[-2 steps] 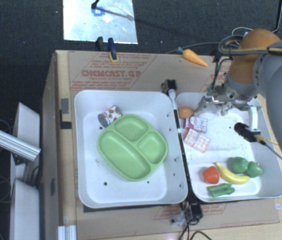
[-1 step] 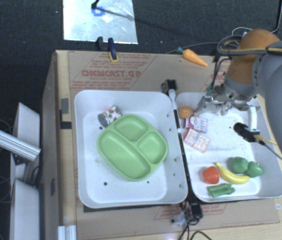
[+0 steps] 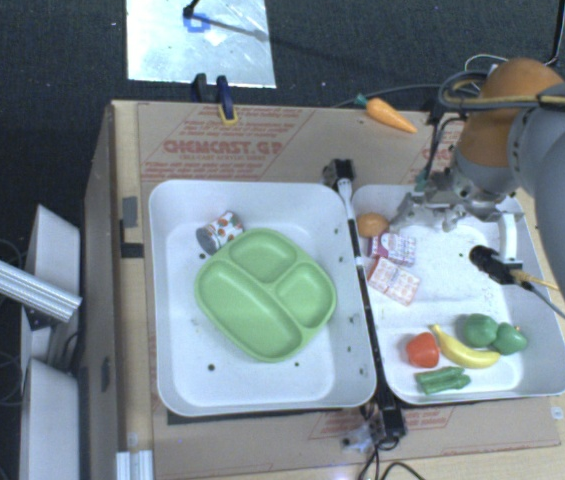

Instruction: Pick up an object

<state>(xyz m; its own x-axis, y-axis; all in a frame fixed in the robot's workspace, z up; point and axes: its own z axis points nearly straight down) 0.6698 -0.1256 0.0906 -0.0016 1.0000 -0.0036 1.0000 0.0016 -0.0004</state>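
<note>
Claw [image 3: 432,206] poised over far end of right bin [image 3: 552,368], beside orange ball [image 3: 372,224] and patterned packets [image 3: 394,268]; open or clenched: cannot tell. Toy fruit cluster at near end: banana [image 3: 465,351], tomato [image 3: 422,349], green pepper [image 3: 492,333]. Advisable: centre over one isolated item, descend vertically, avoid bin wall.

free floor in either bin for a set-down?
Right white bin: bare strip between the pink-and-white packets and the yellow banana. Left white bin: front edge below the green divided plate, plus the back right corner. Crowded: the right bin's front toys and under the gripper.
</note>
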